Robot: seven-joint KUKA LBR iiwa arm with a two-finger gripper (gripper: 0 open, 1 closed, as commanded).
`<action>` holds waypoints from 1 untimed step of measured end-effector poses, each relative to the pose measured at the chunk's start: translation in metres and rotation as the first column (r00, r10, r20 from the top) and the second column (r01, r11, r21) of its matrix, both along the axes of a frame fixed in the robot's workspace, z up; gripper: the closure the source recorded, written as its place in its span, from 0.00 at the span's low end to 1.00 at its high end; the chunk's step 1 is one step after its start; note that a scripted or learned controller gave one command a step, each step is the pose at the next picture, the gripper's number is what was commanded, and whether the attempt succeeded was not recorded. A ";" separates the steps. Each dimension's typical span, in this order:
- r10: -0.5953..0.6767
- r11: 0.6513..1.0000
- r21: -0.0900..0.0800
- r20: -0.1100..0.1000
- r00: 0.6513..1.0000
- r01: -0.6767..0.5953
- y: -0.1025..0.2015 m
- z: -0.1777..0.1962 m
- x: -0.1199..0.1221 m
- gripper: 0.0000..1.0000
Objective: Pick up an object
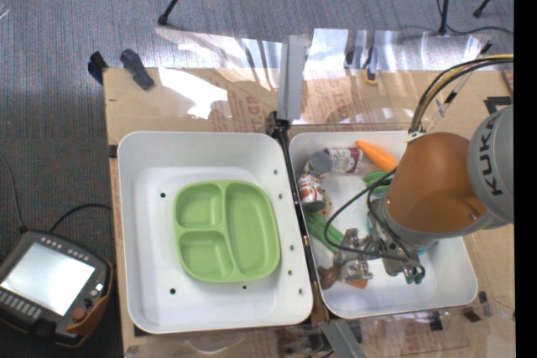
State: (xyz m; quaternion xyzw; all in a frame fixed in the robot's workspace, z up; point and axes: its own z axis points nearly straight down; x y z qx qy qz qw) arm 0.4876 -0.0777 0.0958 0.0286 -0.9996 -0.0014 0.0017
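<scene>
White plastic walls of the right-hand bin [463,285] close in tightly on the gripper [361,260], which sits low in the lower middle of that bin, at the lower right of the frame, beneath the arm's orange band [432,184]. Whether it is open or closed I cannot tell; its metal parts blur into the clutter under it.

The main risk, as I judge it, is a grasp that closes on nothing or on the wrong thing. The objects lie crowded along the bin's left side and overlap one another, so a closing motion could pinch an edge only and let it slip, or nudge the pile aside. A brown object [334,274] lies just beside the gripper, to its lower left, perhaps touching it; I cannot tell which. A dark cable [340,218] loops from the wrist over the pile and could snag a piece on the way up.

The other candidates lie farther toward the top of the frame: green pieces [317,226] just above and left of the gripper, a small printed can [311,190] near the bin's left wall, a grey-capped bottle [334,160] and an orange carrot [377,154] well apart from it near the far wall. The left-hand bin [147,180] holds a green divided plate [226,230].
</scene>
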 end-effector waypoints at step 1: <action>-0.194 0.981 -0.001 0.001 0.981 0.194 -0.005 -0.008 0.000 1.00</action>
